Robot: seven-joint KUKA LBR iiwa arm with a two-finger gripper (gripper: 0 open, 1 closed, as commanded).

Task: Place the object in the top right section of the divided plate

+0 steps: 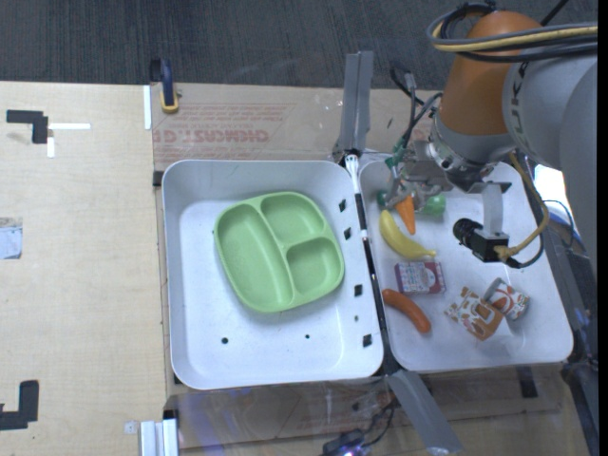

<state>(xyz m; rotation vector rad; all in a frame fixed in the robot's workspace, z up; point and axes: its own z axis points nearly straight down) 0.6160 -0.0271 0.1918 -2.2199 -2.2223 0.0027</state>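
Note:
The green divided plate [280, 250] lies in the left bin [190, 340], with one large section on its left and two smaller ones on its right, all bare. My gripper [406, 196] hangs over the back left corner of the right bin [541, 335]. It is shut on an orange carrot [408, 217], which points down from the fingertips and overlaps the top of the banana. The wrist hides the carrot's upper end.
A yellow banana [404, 239] lies just below the carrot. A green item [435, 203] sits beside the gripper. Nearer the front are a pink packet [419, 276], a red sausage [407, 312] and an orange-and-white wrapper [486, 310]. A raised divider [366, 255] separates the bins.

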